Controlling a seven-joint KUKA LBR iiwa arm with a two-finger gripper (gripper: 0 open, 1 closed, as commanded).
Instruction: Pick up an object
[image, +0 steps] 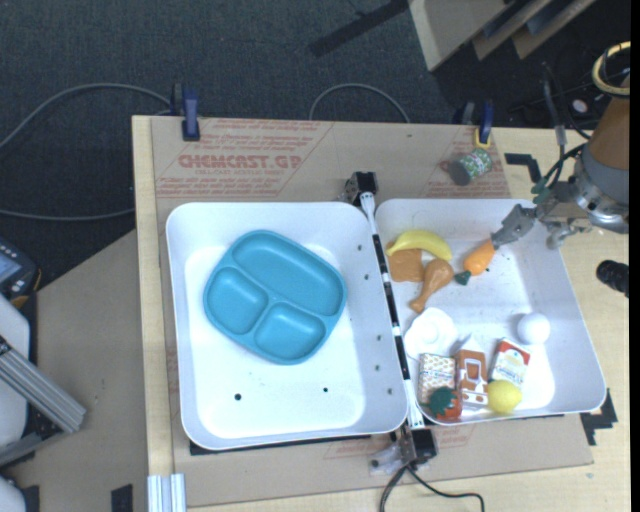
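Tabletop (150, 300) carries two white bins. Left bin (200, 400) — blue divided plate (274, 296). Right bin (575, 340) — banana (420, 243), drumstick (432, 281), carrot (480, 257), white ball (532, 327), lemon (504, 396). Gripper (522, 224) just beside the carrot; finger state: cannot tell.

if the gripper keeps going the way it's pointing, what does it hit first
Most likely the toy carrot. The gripper points down and left across the right bin, and the carrot lies just past its tip. Height above the bin is hard to judge, so it might pass over.
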